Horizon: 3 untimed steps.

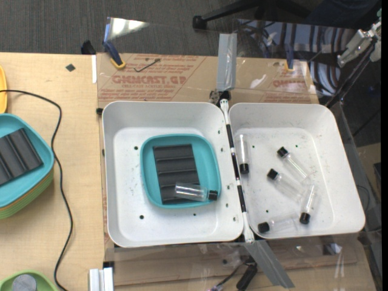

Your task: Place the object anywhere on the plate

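A teal plate point(209, 156) with a dark ribbed insert sits in the left white bin point(121, 162). One clear vial with a black cap point(196, 192) lies on the plate's near edge, cap to the right. Several more clear black-capped vials lie in the right bin point(339, 162): one upright along the left wall point(242, 154), one near the middle point(292, 160), one below it point(284, 182), one at the right point(308, 204) and one at the front point(277, 225).
A stack of teal plates point(24, 165) stands on the wooden bench at the far left, with a black cable point(60, 162) curving past it. Cardboard point(157, 77) lies behind the bins. A metal strip point(227, 62) rises between the bins at the back.
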Each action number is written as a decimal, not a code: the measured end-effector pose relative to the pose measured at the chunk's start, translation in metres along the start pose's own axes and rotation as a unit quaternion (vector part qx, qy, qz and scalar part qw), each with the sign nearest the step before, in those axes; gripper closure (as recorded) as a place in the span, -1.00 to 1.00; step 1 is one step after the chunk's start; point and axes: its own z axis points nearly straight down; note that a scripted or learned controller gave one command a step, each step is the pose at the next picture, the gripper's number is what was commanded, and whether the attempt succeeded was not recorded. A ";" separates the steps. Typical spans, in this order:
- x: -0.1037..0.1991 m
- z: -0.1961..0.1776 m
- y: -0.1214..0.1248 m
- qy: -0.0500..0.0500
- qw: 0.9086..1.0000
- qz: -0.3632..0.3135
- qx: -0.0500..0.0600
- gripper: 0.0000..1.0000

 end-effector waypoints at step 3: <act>-0.027 -0.023 -0.006 0.000 0.983 0.181 0.001 -1.00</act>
